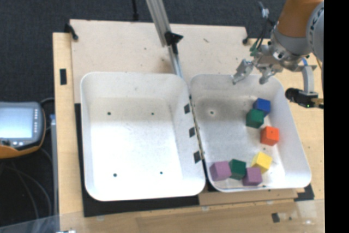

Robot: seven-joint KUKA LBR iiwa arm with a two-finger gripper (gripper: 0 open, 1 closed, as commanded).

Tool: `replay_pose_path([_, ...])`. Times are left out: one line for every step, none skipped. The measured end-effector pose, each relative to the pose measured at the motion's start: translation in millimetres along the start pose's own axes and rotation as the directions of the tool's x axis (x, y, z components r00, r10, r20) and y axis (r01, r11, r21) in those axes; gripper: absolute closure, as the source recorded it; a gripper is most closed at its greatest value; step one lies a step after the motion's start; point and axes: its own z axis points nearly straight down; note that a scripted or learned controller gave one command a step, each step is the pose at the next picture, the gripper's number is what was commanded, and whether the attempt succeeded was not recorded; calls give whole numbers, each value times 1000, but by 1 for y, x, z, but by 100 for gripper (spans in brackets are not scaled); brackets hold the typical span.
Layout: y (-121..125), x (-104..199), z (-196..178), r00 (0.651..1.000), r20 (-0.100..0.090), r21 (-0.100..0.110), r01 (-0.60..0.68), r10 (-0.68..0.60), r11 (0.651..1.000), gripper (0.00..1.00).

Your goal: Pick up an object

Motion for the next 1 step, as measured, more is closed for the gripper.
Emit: replay_pose_path([-31, 2, 95, 1000, -2, 6, -9, 9, 1000, 0])
